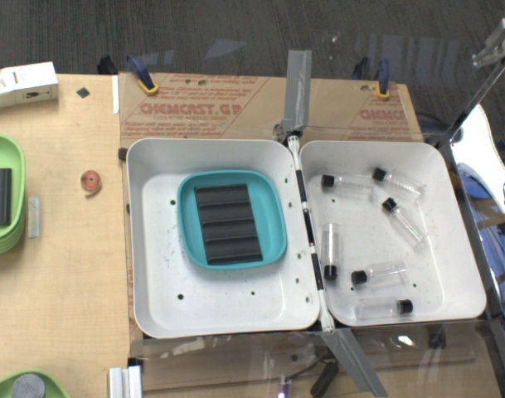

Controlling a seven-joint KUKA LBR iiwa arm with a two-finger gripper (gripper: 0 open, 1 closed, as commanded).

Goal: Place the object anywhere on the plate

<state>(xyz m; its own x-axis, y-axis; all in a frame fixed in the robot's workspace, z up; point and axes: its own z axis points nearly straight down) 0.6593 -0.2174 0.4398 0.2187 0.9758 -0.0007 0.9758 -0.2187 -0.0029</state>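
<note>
Six black-capped vials (329,251) lie in the white bin (439,247) right of the teal plate (188,214), so picking one comes first; the gripper's state I cannot tell.

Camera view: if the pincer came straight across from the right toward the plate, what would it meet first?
Likely the right bin, then its black-capped tubes, before the plate; height is unclear.

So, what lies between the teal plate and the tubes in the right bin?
In the camera view, the bins' adjoining rims lie between the teal plate and tubes.
</note>
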